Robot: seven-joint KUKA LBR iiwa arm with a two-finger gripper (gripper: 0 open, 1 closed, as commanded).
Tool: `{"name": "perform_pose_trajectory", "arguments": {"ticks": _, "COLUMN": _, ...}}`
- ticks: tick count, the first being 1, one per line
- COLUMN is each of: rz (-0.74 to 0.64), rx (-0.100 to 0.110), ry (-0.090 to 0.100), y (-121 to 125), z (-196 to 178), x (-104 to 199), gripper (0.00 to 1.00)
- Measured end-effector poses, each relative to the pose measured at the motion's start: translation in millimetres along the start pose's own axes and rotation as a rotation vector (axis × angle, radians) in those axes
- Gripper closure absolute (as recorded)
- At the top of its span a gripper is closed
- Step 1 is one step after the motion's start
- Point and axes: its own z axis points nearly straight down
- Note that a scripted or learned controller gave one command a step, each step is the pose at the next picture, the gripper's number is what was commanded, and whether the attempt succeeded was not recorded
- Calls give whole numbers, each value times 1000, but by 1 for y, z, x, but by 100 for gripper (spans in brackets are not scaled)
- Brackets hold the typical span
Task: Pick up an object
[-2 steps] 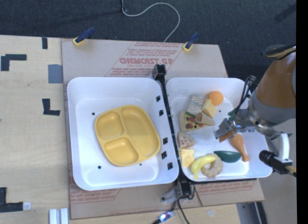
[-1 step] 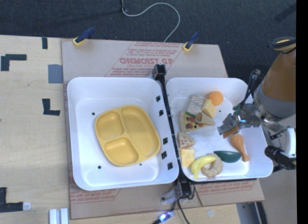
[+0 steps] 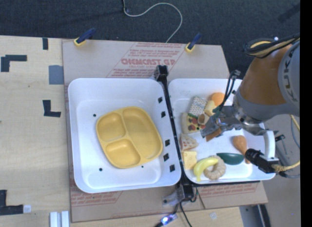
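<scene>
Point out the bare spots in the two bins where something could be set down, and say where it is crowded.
Left bin: bare floor rings the yellow tray, widest along the near wall and in the far-left corner. Right bin: a bare strip by the far wall, beyond the orange fruit. The rest is crowded, toy food from the patterned piece to the banana, with the gripper above it.

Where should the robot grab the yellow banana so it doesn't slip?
Probably around the middle of the banana, coming straight down from above. It lies flat and curved near the front of the right bin, a bagel-like ring touching one side, so pinch across its narrow width.
</scene>
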Motion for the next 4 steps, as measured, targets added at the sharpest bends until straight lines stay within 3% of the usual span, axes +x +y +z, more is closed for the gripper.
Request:
{"name": "perform_pose_trajectory", "arguments": {"ticks": 2, "rz": 0, "rx": 0, "ry": 0, "y": 2, "z": -15, "x": 84, "gripper": 100}}
{"name": "perform_pose_trajectory", "arguments": {"ticks": 3, "rz": 5, "rx": 1, "ry": -2, "y": 1, "z": -1, "x": 94, "gripper": 100}}
{"name": "perform_pose_trajectory", "arguments": {"ticks": 4, "rz": 5, "rx": -1, "ry": -1, "y": 8, "z": -18, "x": 90, "gripper": 100}}
